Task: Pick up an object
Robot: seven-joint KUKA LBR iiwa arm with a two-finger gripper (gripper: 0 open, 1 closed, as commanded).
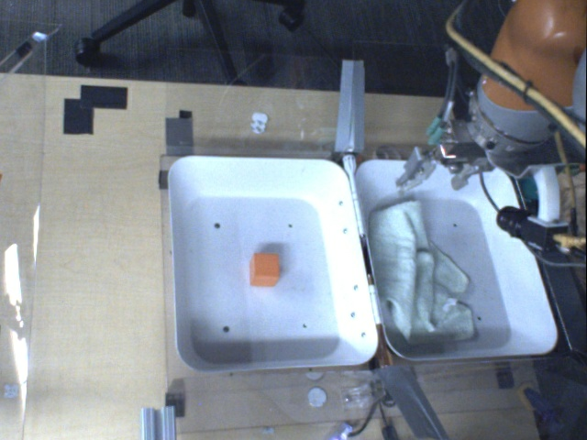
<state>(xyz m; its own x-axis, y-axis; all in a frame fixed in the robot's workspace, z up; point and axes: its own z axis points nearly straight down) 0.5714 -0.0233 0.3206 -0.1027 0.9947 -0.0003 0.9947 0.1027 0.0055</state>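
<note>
The gripper (438, 165) hangs over the far rim of the right bin (523, 337), its two fingers spread apart with nothing between them. Just nearer than the gripper, a crumpled pale cloth (417, 269) lies in that bin's left half, seemingly a towel, though the folds are hard to read. The small orange cube (265, 269) sits well apart from the gripper, near the middle of the left bin (197, 337) on the wooden surface (83, 273).
</note>
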